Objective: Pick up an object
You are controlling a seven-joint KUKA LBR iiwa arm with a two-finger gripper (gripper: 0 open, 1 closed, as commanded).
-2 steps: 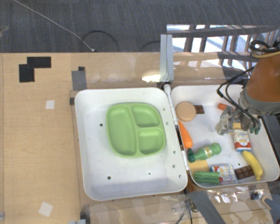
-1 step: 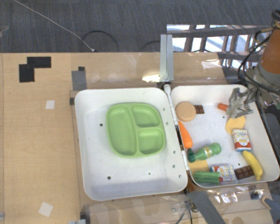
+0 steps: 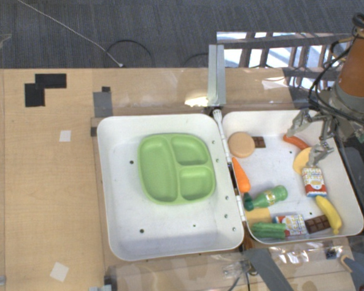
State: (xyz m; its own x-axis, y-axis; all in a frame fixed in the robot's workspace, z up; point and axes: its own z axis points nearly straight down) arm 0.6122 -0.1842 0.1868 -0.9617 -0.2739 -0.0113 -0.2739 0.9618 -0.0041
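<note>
The two metal fingers (image 3: 309,139) of the gripper stand spread apart with nothing between them, poised over the upper right part of the right-hand shallow white bin (image 3: 353,223). One tip sits near a small orange-red carrot-shaped piece (image 3: 297,142), the other just above a pale yellow curved banana-like piece (image 3: 301,159); contact with either cannot be confirmed. Just below lies a small white bottle with a red label (image 3: 313,180), then a yellow banana (image 3: 329,212). Farther left in the same bin are a round tan bun (image 3: 241,144), an orange carrot (image 3: 240,176) and a green bottle (image 3: 268,197). The left-hand white bin (image 3: 123,237) carries a green divided plastic plate (image 3: 174,168); both bins rest on the wooden surface (image 3: 44,199). Risk assessment: the candidates are crowded, so a descent could straddle two pieces, pinch a rounded edge and squeeze it out, or close on air.
</note>
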